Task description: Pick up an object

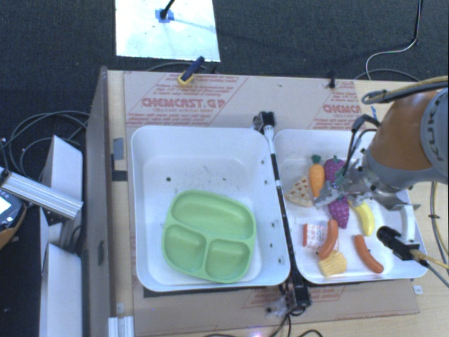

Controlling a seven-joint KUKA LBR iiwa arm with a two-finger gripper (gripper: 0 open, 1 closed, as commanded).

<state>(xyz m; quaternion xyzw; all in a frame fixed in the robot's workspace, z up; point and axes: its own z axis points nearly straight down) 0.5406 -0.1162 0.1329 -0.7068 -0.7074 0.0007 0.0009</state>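
Jaws' opening impossible to tell, low among glossy plastic toy foods, knobbly purple grapes (339, 210), tapered orange carrot (317, 179), curved banana (364, 218)

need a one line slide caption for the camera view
KUKA arm's tool low over toy food in the right bin, near purple grapes and a carrot; green divided plate in the left bin.

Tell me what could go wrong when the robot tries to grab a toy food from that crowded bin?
The gripper is down in the right bin, where the purple grapes, carrot and banana lie packed close together. It might nudge the neighbours or pinch two at once. The grapes look bumpy, so they could slip out. The wall between the bins is near too, so a pushed toy like the waffle piece could jam against it.
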